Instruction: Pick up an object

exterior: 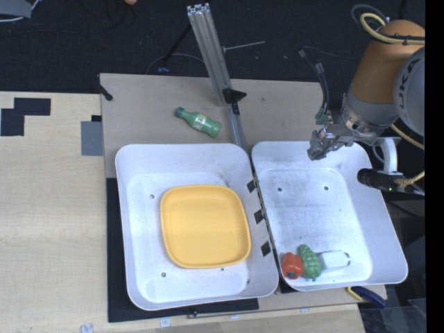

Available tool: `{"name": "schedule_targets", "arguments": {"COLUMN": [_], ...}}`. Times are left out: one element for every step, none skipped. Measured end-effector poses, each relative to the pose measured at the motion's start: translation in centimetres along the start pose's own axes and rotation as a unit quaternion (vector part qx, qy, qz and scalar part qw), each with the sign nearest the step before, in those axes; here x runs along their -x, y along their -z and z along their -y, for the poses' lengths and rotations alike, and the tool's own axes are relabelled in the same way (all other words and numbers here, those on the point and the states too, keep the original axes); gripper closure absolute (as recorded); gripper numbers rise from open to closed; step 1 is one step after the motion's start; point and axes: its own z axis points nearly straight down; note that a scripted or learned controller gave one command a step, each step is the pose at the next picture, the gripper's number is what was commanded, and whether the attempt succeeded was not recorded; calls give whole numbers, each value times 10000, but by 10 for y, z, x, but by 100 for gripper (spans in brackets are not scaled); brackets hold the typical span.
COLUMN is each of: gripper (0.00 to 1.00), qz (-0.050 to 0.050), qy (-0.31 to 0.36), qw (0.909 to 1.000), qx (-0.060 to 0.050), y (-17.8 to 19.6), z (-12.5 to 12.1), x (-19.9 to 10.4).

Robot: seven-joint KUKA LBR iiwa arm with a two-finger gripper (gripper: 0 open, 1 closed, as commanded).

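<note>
Red and green toy produce with a white piece lies at six o'clock in the right bin, a yellow plate fills the left bin, a green bottle rests on the worktop at twelve o'clock, and the pincer, grip impossible to judge, hangs over the right bin's twelve o'clock rim.

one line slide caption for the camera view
End effector at the right bin's far edge, toy vegetables in its near corner, yellow plate in the left bin.
</note>
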Motion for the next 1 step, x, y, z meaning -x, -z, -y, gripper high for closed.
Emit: {"name": "schedule_targets", "arguments": {"gripper": [100], "qz": [-7], "qy": [16], "qw": [10000], "qx": [-2], "y": [-4], "z": [2], "x": [-59]}}
